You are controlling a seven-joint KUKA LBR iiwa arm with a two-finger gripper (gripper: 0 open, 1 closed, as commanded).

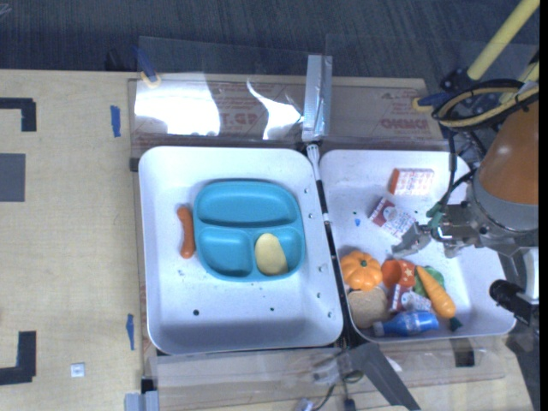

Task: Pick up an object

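Observation:
The right bin (342,187) holds a small orange pumpkin (360,270), a red piece (396,272), a carrot (437,291), a blue bottle (409,323) and a tan round piece (368,306), all crowded along its near side. A red-and-white packet (393,217) and an orange box (412,181) lie further back. My gripper (409,240) reaches in from the right and hangs low over this bin, between the packet and the red piece. I see nothing clearly held in it.
The left bin (163,298) carries a blue divided tray (224,229) with a yellow lump (271,253) in its right compartment. An orange sausage (186,231) lies beside the tray's left edge. Cables (467,97) loop at the far right.

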